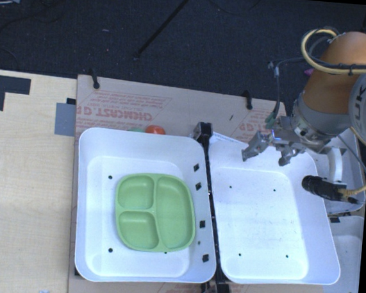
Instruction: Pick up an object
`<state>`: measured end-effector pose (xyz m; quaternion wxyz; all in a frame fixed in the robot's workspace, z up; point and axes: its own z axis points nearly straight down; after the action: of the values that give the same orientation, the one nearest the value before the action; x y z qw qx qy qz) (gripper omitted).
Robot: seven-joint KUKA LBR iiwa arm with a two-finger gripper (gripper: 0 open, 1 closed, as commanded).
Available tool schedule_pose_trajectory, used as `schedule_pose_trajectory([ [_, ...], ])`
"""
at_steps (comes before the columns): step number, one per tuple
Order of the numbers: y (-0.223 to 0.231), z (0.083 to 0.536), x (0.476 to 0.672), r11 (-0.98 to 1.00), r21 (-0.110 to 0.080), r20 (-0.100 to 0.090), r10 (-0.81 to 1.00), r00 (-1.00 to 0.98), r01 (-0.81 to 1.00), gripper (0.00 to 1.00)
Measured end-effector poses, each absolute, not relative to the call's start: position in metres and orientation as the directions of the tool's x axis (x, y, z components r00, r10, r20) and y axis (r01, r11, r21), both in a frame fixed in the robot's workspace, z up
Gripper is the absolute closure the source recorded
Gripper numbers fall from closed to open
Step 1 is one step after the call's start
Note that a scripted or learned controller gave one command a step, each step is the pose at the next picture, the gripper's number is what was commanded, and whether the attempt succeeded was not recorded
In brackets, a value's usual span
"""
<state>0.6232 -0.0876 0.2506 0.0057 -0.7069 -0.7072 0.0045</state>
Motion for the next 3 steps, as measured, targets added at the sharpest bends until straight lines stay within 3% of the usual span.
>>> schedule_pose_trajectory([
  [1, -0.088, 0.257, 0.625, 0.002, -0.003, 0.001, 1.0, -0.002, 1.0, 0.0],
  [3, -0.097, 0.162, 0.628, 0.0, -0.008, 0.001, 1.0, 0.0, 1.0, 0.0],
])
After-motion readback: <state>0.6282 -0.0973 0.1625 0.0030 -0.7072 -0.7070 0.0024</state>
